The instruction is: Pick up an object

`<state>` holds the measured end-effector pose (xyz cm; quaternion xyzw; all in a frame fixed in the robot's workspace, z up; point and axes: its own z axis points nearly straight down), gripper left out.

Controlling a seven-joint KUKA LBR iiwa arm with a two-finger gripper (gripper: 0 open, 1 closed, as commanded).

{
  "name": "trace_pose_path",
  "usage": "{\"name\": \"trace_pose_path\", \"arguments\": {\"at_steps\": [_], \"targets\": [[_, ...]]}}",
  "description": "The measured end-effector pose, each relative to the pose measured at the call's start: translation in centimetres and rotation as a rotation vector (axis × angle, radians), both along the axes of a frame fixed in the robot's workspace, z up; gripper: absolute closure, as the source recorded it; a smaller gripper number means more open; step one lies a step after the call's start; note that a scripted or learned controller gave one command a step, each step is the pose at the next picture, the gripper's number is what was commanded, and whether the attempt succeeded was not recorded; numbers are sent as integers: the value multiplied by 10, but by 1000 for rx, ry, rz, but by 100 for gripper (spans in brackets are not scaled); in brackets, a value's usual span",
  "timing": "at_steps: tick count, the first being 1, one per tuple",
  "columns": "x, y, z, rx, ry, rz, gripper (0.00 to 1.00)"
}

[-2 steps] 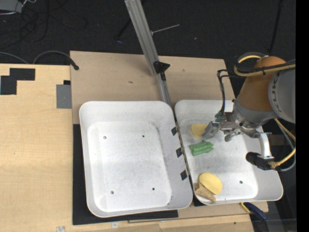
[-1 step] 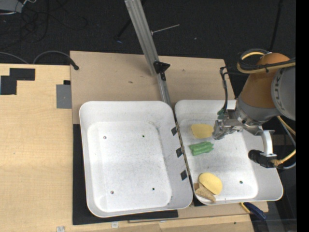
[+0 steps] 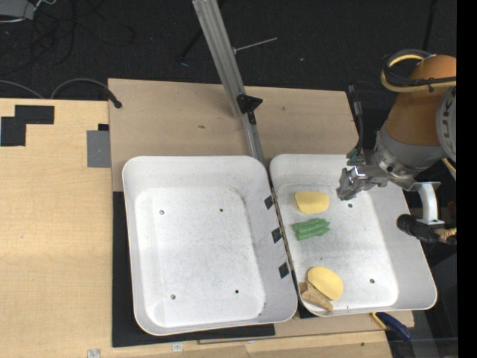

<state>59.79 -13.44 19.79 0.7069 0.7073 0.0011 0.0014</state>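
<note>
In the right bin (image 3: pixel 387 274) lie a pale yellow block (image 3: pixel 311 201), a green ridged piece (image 3: pixel 310 229) just below it, and a round yellow object (image 3: pixel 326 282) by the front rim with a tan scrap (image 3: pixel 317 299) next to it. My gripper (image 3: pixel 347 186) hangs over the bin's upper middle, a short way right of the pale yellow block and apart from it. I see nothing between its tips.
The left bin (image 3: pixel 197 241) sits alongside, split from the right one by a ridge with black clips (image 3: pixel 276 233). A slanted metal rail (image 3: pixel 227 69) rises behind the bins. The arm's grey body and orange band (image 3: pixel 417 103) fill the upper right.
</note>
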Motion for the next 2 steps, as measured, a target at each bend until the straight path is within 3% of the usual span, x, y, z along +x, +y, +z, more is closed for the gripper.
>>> {"name": "trace_pose_path", "arguments": {"at_steps": [1,2], "targets": [[0,-1,15,0,3,0,100],[-7,51,7,3,8,2,100]]}}
